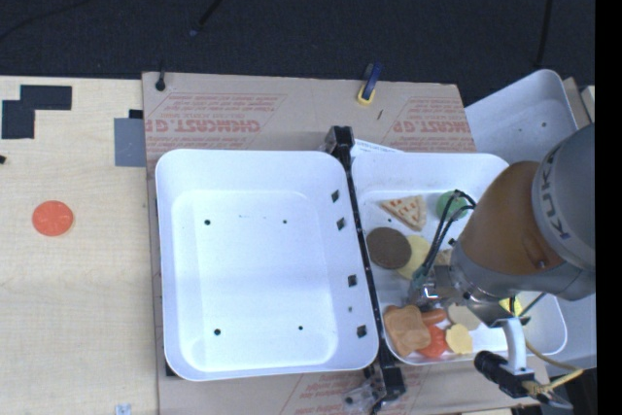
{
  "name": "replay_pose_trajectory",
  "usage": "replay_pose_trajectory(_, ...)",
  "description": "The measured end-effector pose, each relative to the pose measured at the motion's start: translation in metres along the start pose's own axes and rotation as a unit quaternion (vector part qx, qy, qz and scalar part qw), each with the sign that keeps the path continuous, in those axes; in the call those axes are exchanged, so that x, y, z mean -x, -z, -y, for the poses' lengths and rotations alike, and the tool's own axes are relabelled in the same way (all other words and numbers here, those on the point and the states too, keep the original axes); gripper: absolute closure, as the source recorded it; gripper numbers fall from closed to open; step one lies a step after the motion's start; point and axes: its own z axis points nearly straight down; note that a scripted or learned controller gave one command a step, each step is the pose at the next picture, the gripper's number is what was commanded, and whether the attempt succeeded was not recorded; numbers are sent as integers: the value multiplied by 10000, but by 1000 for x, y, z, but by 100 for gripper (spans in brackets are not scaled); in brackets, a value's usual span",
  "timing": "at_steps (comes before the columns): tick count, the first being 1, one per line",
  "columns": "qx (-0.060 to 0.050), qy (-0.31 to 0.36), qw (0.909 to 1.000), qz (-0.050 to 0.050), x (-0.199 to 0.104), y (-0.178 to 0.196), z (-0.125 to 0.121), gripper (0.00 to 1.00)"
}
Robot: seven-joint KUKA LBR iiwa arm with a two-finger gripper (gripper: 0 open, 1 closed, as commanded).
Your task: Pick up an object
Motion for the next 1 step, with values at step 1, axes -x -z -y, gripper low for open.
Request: replay_pose_trajectory(1, 4, 18, 10000, -1, -6, 61, -23, 100)
